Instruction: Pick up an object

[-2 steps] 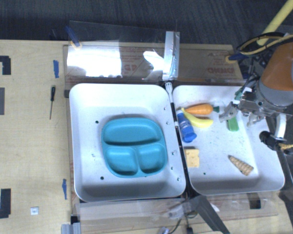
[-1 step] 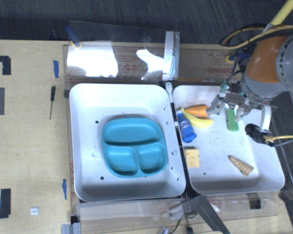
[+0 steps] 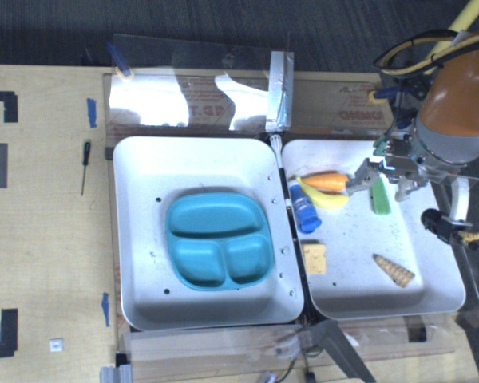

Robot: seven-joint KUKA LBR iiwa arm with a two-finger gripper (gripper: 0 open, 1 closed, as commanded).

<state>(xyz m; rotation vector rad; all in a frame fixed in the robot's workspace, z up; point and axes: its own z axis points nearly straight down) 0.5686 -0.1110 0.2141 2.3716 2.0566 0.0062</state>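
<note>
The gripper [image 3: 381, 175] is hanging over the upper part of the right bin [image 3: 439, 298], in the right of the frame, with its two metal fingers spread apart. A green object [image 3: 380, 197] is sitting upright between them; whether the fingers are actually pressing on it cannot be told.

Just left of the gripper, an orange carrot [image 3: 325, 182] is lying across a yellow piece [image 3: 329, 198]. Below them, against the bin's left wall, a blue bottle [image 3: 305, 211] is lying tilted, and a tan square sponge [image 3: 314, 258] is resting lower down. A ridged brown cone [image 3: 394, 269] is lying in the lower right of this bin.

The left bin [image 3: 136, 214] is holding a blue divided tray [image 3: 219, 238].

Faint printing is showing on the cardboard strip [image 3: 343, 106] behind the bins, too blurred to read.
</note>
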